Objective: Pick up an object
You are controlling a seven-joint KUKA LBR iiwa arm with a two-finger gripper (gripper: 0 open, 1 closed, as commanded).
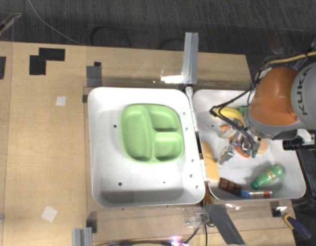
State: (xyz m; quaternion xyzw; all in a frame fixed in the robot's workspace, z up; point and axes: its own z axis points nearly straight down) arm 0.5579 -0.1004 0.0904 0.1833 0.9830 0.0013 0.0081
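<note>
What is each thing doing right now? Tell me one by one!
green divided plate: lying flat in the left bin.
green bottle: lying on its side in the right bin.
banana: lying partly under the arm.
end effector: low over the right bin.

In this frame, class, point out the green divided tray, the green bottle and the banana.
green divided tray (150, 132), camera view, central ridge.
green bottle (268, 177), camera view, body.
banana (231, 114), camera view, yellow middle.

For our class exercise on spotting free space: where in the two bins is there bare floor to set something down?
Left bin: bare floor rings the green divided plate, widest along the near edge. Right bin: crowded by the pincer, banana, green bottle and chocolate bar.
</note>
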